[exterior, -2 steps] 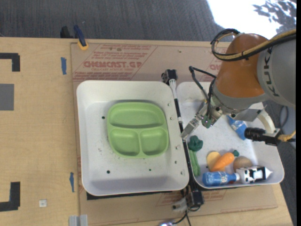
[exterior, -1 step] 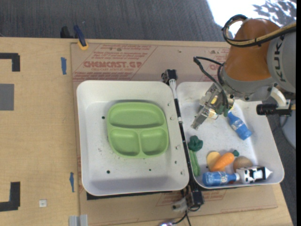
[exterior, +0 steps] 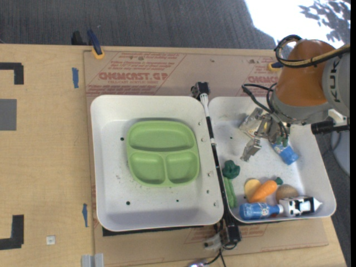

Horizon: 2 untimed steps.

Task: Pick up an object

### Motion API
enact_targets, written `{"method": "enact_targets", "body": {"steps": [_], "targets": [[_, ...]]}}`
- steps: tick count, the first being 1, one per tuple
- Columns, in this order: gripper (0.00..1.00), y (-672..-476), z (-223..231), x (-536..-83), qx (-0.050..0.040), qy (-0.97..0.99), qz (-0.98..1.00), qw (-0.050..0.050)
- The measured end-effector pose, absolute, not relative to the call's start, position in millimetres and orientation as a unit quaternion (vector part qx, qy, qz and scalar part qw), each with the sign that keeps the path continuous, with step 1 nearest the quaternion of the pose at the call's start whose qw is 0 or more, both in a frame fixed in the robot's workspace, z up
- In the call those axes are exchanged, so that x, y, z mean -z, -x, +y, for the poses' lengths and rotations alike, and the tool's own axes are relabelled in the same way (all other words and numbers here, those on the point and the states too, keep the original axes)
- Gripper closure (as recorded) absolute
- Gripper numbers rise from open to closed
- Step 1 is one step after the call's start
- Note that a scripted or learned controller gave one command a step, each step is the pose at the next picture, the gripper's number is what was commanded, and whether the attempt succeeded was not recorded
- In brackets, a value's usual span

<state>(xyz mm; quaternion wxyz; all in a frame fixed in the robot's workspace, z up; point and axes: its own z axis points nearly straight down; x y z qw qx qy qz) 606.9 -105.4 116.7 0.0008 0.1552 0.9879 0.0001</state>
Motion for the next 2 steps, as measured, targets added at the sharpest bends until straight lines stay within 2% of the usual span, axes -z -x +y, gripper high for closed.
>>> {"method": "enact_targets", "body": {"steps": [1, 2], "targets": [[0.00, -621.6, -180, -90, 0.0005, -0.126, 0.992, 0.003], [1.00, -623.6, -180, -102, 0.0001, -0.126, 0.992, 0.007]]}}
